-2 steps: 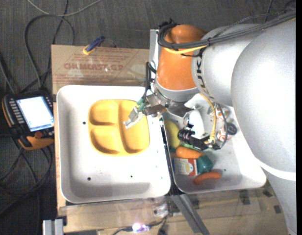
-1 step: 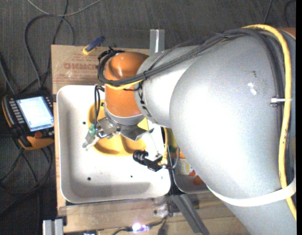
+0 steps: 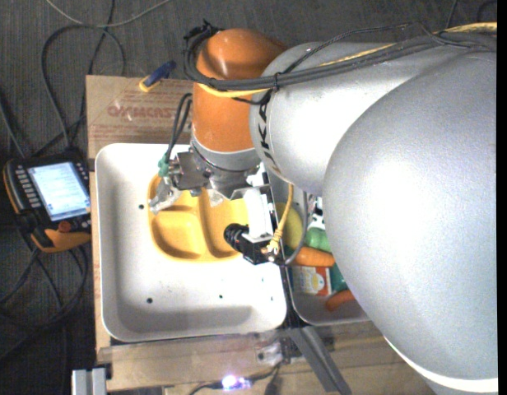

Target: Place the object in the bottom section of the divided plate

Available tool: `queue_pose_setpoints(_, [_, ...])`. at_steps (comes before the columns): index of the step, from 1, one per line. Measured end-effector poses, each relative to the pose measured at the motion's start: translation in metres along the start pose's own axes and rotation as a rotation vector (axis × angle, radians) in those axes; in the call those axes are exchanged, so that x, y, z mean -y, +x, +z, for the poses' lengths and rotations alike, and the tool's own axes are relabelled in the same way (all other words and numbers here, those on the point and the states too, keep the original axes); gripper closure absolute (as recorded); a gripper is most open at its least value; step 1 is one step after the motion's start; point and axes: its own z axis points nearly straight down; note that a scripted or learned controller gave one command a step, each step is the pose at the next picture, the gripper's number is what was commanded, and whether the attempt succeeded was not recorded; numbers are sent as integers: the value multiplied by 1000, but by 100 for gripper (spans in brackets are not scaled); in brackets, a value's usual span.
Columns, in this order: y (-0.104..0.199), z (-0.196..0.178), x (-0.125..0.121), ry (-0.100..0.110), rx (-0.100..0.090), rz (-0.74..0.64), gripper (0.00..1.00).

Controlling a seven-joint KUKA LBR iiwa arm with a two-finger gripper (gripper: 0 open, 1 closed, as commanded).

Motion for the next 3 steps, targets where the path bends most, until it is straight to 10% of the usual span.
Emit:
queue_pose_setpoints(1, [-5,136,77,-2,-6,-96,0])
queue_pose_setpoints(2, [-3,-6,7,9,0,31,0])
queue_pose_setpoints(3, [1,-22,-31,2,1,-145,0])
